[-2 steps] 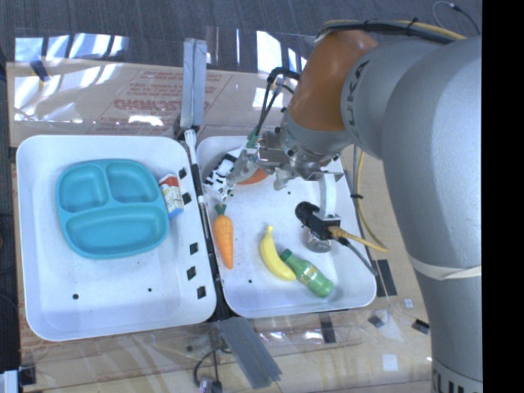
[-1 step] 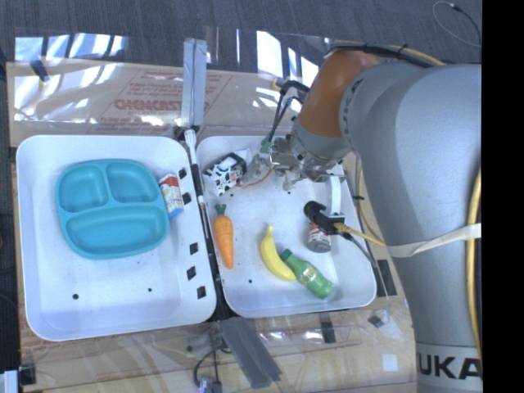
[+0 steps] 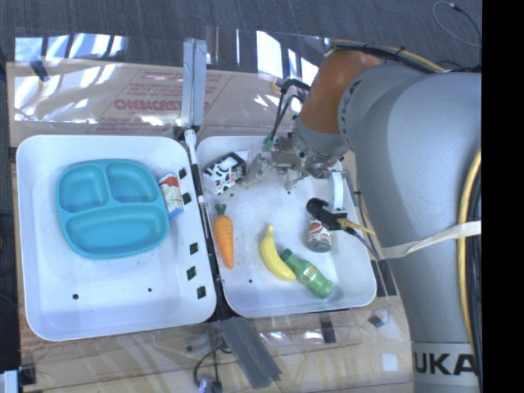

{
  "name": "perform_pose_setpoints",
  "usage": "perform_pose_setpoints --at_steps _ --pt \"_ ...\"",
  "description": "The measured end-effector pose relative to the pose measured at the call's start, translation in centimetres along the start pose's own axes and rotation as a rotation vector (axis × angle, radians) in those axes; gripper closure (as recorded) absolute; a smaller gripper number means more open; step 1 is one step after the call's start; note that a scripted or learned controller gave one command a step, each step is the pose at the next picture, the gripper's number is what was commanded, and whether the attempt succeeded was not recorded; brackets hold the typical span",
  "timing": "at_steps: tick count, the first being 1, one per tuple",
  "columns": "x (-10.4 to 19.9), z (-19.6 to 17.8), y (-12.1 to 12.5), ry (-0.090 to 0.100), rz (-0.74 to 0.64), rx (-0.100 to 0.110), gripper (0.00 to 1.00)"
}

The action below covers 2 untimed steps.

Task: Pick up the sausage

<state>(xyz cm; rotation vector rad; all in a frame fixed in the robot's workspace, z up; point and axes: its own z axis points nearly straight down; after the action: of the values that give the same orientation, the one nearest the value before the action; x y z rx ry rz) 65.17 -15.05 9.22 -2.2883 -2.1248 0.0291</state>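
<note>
White letters "UKA" show on the arm (image 3: 409, 162) near its base, at the lower right. Behind the bins, a brown sheet (image 3: 123, 97) on the table (image 3: 123, 359) bears red print too blurred to read. A small carton (image 3: 171, 193) with a red and white label stands at the right wall of the left bin (image 3: 106, 293), just beside a blue divided plate (image 3: 110, 207). Its writing is illegible.

In the right bin (image 3: 262, 297), a small jar (image 3: 319, 236) with a red and white label stands near the right wall. A carrot (image 3: 224, 237) lies close along the left wall. A cow-patterned toy (image 3: 224, 173) sits in the far left corner. A banana (image 3: 274, 255) and a green bottle (image 3: 309, 273) lie touching near the front rim. Bare floor stays open between the toy, the carrot and the jar, and across the front of the left bin.

The claw (image 3: 286, 169) hangs over the far end of the right bin, just right of the toy. I cannot tell whether it is wide or narrow. I cannot tell which of these things, if any, is the sausage.
</note>
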Motion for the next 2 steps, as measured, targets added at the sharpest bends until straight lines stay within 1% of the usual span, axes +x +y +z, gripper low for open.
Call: perform_pose_setpoints --at_steps 1,2 --pt "0.23 -1.05 0.28 0.000 -0.003 -0.015 1.00" --pt "0.23 -1.05 0.28 0.000 -0.003 -0.014 0.00"
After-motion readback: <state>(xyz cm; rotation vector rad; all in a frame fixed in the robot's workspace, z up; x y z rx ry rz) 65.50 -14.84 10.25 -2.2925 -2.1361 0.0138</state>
